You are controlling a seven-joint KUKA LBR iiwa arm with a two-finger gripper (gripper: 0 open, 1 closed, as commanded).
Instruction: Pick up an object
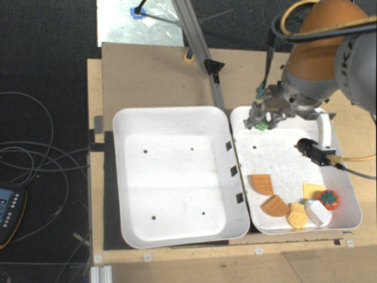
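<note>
The gripper [261, 121] hangs over the far end of the right bin [349, 220], and something small and green [271, 120] shows right at its tip. Whether that bit is clamped, or how wide the tool stands, cannot be told from this slanted view.

The pickable things lie well apart from it, clustered at the bin's near end. An orange wedge [262, 184] sits alone nearest the middle; a second wedge [274, 206] lies just below it, touching a yellow waffle [297, 216]. Beside those are a white block [318, 213], a yellow slab [313, 190] and a red-orange ball [328, 200], packed close in the corner.

These look like light, stiff plastic toys, probably smooth and liable to slip. The lone wedge seems the easiest target: it has bare floor around it, and a pinch across its narrower width should seat well. The left bin [126, 122] holds nothing to grasp.
</note>
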